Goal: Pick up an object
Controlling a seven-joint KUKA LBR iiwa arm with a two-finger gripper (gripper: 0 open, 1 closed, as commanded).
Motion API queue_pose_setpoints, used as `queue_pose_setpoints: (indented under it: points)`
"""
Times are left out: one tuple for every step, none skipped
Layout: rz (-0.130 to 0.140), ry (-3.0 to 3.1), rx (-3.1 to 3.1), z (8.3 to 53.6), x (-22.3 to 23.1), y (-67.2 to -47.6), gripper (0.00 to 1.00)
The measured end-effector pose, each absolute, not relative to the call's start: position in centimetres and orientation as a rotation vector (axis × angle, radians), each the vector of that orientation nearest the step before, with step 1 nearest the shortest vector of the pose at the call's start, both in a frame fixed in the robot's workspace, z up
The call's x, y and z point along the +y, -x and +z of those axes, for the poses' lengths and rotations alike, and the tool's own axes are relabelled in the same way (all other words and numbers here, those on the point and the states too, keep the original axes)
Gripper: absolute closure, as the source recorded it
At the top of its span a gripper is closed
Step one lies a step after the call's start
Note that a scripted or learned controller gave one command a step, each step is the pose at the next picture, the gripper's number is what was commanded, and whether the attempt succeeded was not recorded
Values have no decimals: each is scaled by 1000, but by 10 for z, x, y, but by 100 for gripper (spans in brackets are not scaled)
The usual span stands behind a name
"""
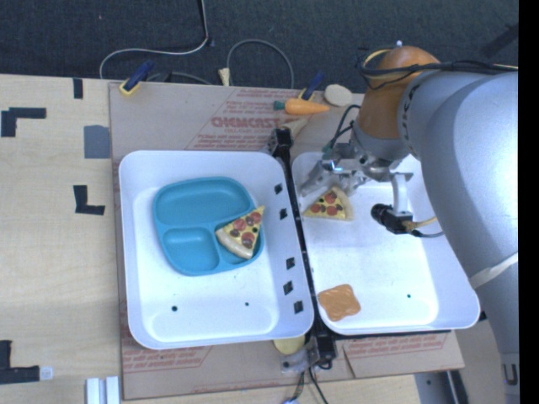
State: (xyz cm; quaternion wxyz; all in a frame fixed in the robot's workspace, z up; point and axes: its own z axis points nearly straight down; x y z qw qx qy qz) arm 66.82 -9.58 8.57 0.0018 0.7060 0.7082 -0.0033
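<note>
From my remote station I saw the gripper [324, 178] lowered into the right bin [421, 297], directly above the upper edge of a pizza slice [329, 206] near the divider [290, 217] — how far the hand was open, and whether it had hold of anything, I could not tell. I judged the slice too flat and too close to the bin wall for a sure grasp — the tips might skid over it or push it against the divider. A second slice [242, 231] lay on the blue tray [195, 217] in the left bin [139, 225], a brown piece [338, 302] well apart.
</note>
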Motion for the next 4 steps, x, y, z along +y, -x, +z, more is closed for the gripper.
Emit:
queue_pose_setpoints:
  points:
    - [3, -2220, 2219, 86, -136, -662, 0]
    - [1, -2216, 2221, 86, -103, -627, 0]
    - [2, -2217, 2223, 85, -106, -668, 0]
    - [3, -2217, 2221, 86, -112, -647, 0]
